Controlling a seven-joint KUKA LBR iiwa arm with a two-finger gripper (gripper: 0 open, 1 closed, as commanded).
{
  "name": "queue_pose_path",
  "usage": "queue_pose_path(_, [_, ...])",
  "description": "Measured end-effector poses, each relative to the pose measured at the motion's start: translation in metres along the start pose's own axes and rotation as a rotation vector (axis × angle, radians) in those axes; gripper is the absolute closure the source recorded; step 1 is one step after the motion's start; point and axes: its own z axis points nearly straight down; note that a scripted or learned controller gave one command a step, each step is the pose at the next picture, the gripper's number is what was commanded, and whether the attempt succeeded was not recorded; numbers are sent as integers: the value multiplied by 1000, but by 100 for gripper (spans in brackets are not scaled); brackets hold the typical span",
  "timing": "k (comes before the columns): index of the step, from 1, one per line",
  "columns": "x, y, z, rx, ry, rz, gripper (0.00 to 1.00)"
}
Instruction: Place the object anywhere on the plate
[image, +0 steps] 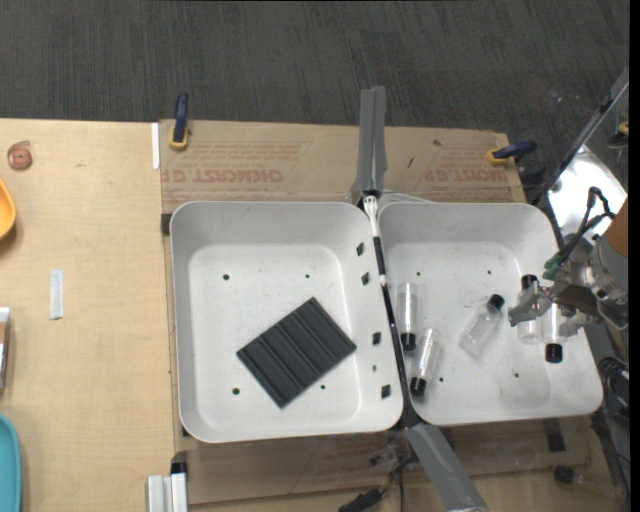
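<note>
A dark ribbed rectangular plate lies at a slant on the floor of the left bin. Several clear vials with black caps lie in the right bin: one and another near its left wall, a third in the middle. One more vial is at the right wall, cap toward the front. My gripper is low over the bin's right side, right at that last vial and partly covering it. Whether it grips the vial is not visible.
A metal divider bar runs between the two bins. Blue and yellow clamps hold the cardboard sheet behind them. The wooden bench top lies to the left, with an orange item and a teal item at its edge.
</note>
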Motion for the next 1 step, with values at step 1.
queue_pose_path(1, [110,84,16,1,-1,-23,100])
